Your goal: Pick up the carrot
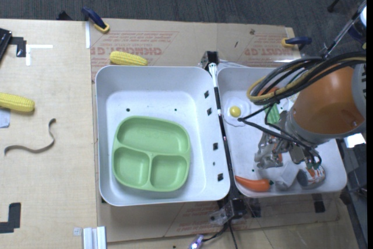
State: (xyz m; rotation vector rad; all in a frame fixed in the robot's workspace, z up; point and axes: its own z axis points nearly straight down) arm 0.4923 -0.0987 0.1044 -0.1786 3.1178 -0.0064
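The carrot (252,183) is orange and lies along the near wall of the right bin (240,80), at its front left. My gripper (269,159) hangs over the middle of that bin, just above and to the right of the carrot. The wrist, cables and metal parts crowd around it. No part of the carrot sits between its fingers.
A green three-part plate (152,153) lies in the left bin (145,76). A small yellow object (235,111) rests at the right bin's left side, and grey and coloured items (303,176) lie near its front right. Two corn cobs (128,58) (16,102) lie outside the bins.
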